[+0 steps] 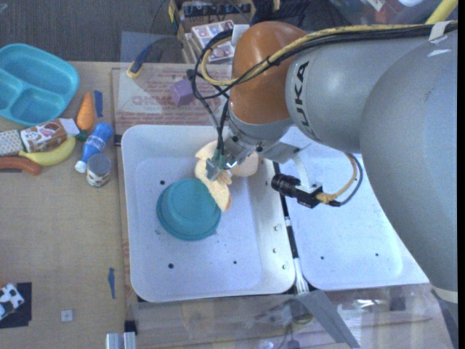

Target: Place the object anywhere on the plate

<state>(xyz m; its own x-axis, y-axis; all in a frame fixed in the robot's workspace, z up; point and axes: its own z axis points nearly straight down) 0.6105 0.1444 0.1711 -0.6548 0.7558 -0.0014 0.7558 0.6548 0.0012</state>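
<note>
A teal round dish [188, 209] lies in the left white bin [145, 267], left of its middle. Touching its upper right edge is a pale yellow, lumpy object [220, 191] that stretches up toward the bin's back wall. My gripper [217, 168] reaches down from the big grey and orange wrist and sits right on top of this yellow object, just above and to the right of the dish. The wrist hides the yellow object's far end.
The right white bin [363, 253] lies under the arm, with a black plug on a yellow cable [298, 189] hanging over the divider. Left of the bins stand a blue compartment tray [33, 86], a carrot [86, 111], a banana [51, 153], a bottle [94, 142] and a can [98, 170]. A purple block [181, 91] sits behind.
</note>
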